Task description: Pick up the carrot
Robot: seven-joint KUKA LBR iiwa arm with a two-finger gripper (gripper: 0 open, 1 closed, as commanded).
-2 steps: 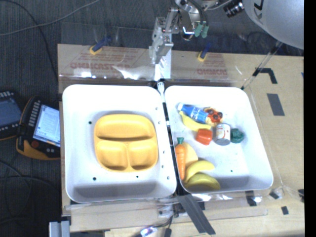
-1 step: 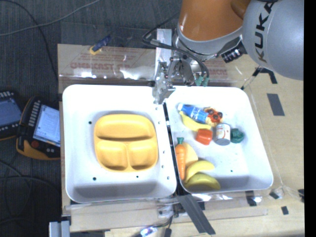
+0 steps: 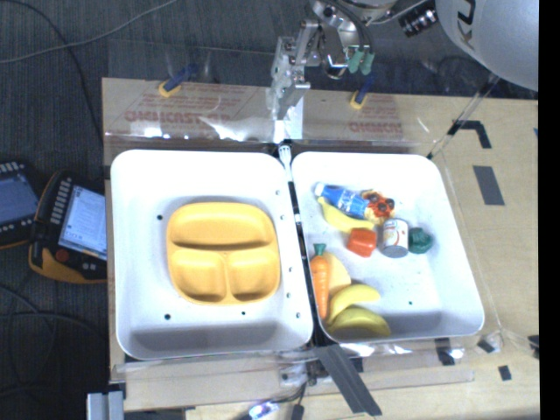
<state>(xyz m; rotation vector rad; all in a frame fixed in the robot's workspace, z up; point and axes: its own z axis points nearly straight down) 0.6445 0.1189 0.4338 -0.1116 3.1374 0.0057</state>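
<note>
Bench holds two bins; we see carrot (image 3: pixel 320 280) against right bin (image 3: pixel 455 261) left wall, gripper (image 3: pixel 290 90) far beyond; grip state we cannot tell.

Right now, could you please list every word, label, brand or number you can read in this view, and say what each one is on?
"KU": large dark letters on the arm's grey housing, cut off at the top edge.
Red print on the clear sheet behind the bins: too faint and blurred to read.
Label on the blue bottle: too small to read.
Label on the small can: too small to read.
Screen of the handheld pendant: blurred, unreadable.
</note>
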